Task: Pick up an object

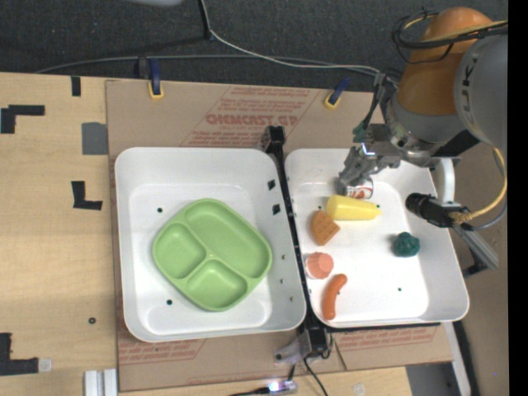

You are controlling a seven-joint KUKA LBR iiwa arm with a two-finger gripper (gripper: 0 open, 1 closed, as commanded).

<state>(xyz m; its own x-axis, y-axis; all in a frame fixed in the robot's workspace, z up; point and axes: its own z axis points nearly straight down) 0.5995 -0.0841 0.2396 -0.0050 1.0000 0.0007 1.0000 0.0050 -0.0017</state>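
Observation:
My gripper [357, 179] hangs over the back of the right bin [437, 304], just above and behind a yellow corn-like piece [353, 209]. A small red-and-white thing [360, 192] peeks out under the fingertips. An orange waffle-like piece [323, 227] lies left of the yellow piece. Toward the front lie a pink round piece [319, 264] and an orange-red sausage [333, 295]. A dark green lump [405, 244] sits at the right of the bin.
The left bin [132, 180] holds a green divided plate [212, 254]. A black divider [285, 196] runs between the two bins. The arm's orange band [441, 56] and grey body stand over the right bin's back right corner.

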